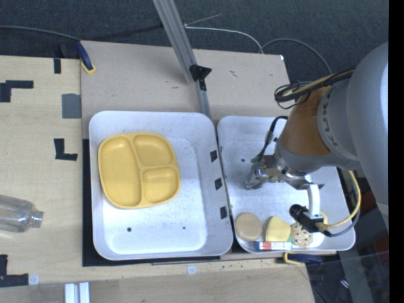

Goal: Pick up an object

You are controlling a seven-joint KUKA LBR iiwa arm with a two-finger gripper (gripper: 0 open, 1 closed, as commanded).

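My gripper (pixel 255 179) reaches down into the right bin (pixel 240 134), its tip close to the bin floor near the middle left. The arm's orange band and grey body cover most of the bin's right side. Along the bin's front edge lie a tan round object (pixel 247 226), a pale yellow piece (pixel 276 229), a small spotted tan piece (pixel 302 237) and a thin red and white stick (pixel 278 246). These sit well in front of the gripper, apart from it. Nothing shows between the fingers.
The left bin (pixel 113 232) holds a yellow divided plate (pixel 137 169) in its back left part. A clear plastic bottle (pixel 19 213) lies on the bench at far left. A grey metal pole (pixel 180 36) slants down to the bins' back edge.
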